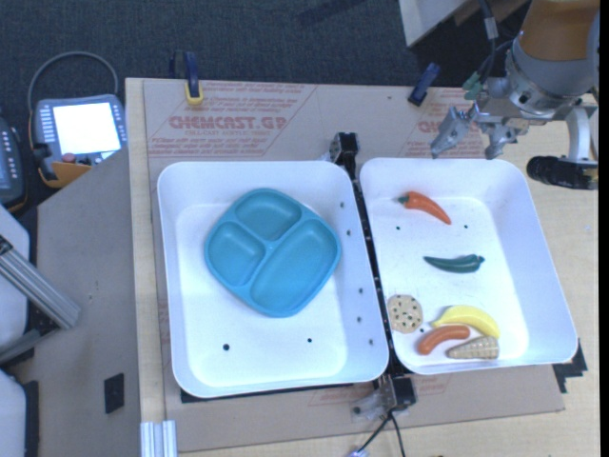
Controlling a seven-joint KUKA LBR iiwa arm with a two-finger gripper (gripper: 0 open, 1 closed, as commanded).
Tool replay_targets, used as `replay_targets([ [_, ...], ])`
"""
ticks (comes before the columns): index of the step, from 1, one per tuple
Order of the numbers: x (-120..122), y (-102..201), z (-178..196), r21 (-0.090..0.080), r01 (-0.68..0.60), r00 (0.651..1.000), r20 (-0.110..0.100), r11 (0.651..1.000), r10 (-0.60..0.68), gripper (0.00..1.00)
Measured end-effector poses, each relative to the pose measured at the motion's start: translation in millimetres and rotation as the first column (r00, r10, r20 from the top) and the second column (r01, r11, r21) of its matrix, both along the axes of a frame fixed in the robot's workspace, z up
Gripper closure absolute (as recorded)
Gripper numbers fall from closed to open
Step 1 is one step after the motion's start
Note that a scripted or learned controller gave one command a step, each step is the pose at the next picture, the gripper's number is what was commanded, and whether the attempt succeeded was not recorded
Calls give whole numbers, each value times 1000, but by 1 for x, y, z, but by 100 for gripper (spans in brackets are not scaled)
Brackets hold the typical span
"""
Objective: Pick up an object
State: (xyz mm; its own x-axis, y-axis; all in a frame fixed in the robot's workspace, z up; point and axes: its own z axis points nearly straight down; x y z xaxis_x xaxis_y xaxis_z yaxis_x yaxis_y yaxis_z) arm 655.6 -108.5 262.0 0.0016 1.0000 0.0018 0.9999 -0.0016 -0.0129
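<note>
1. Lower right of frame, right bin [547, 255]: the small pieces are clustered at its near edge: cone [474, 349], sausage [442, 338] and banana [469, 319] touching or nearly so, cookie [404, 312] just left of them. Tight packing likely makes a clean grasp harder there.
2. Mid bin: green pepper [454, 264] lies alone; easier target, I judge.
3. Far part of bin: orange pepper [424, 207], also apart, nearest the gripper.
4. Left bin [181, 284]: blue tray [273, 251], tilted in plan, nothing in its compartments.
5. Upper right: gripper [473, 141] hangs above the right bin's far rim, fingers spread, pinching nothing. Nothing picked yet.
6. Upper left, off the worktop [238, 122]: lit pendant [86, 127].
</note>
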Motion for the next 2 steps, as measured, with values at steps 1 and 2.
replay_targets([
  [1,2,0,7,-1,-2,1000,12,1000,2,0],
  [2,3,2,-56,-1,-1,1000,7,1000,1,0],
])
